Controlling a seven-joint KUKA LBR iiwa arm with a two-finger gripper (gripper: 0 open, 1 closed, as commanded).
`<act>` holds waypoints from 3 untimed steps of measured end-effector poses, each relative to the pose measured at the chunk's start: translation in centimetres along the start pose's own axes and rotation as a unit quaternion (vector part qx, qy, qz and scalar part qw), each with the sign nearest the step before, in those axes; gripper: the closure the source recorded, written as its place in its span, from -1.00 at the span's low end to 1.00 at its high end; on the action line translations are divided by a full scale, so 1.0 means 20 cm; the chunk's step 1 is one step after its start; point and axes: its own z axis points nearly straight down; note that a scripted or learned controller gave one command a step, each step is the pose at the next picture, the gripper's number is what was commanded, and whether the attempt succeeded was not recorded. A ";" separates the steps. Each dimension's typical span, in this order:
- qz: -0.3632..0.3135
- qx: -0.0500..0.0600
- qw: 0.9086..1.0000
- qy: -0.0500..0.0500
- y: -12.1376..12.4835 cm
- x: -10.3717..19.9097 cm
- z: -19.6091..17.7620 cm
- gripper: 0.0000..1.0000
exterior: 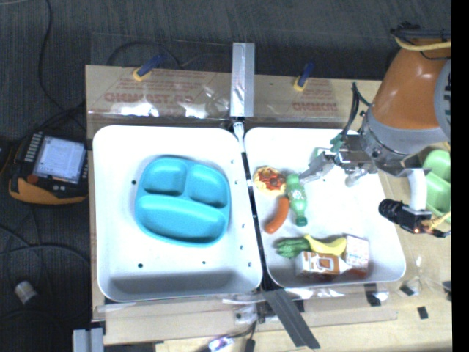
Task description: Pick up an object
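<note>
Objects for the pick lie bunched in the right bin (381,266), none yet lifted, as the grey arm with its orange band (410,94) reaches in from the right above that bin's far half. Two shallow white bins sit side by side on the desk (176,97). The left bin (117,270) carries one large blue divided tray (183,199). The right bin carries six small things, counted from big to small: one printed carton (331,259) at the near edge, one green bottle (297,199) just right of one orange sausage-shaped toy (277,215), one yellow banana (326,243) touching the carton, one green leafy piece (291,247) beside the banana, and one orange-and-yellow toy food (268,179) near the divider between the bins.

The claw (322,163) hangs over bare white floor at the far side of the right bin, near the bottle's cap but apart from it. Its fingers (314,169) stand spread, with nothing between them. By that showing the task is at its approach stage: the descent, the closing on one item and the lift all appear to remain. The bottle and the toy food look the closest candidates, though which is aimed at cannot be told.
</note>
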 end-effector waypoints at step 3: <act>-0.120 -0.001 0.993 -0.002 0.38 -0.30 0.59 -1.00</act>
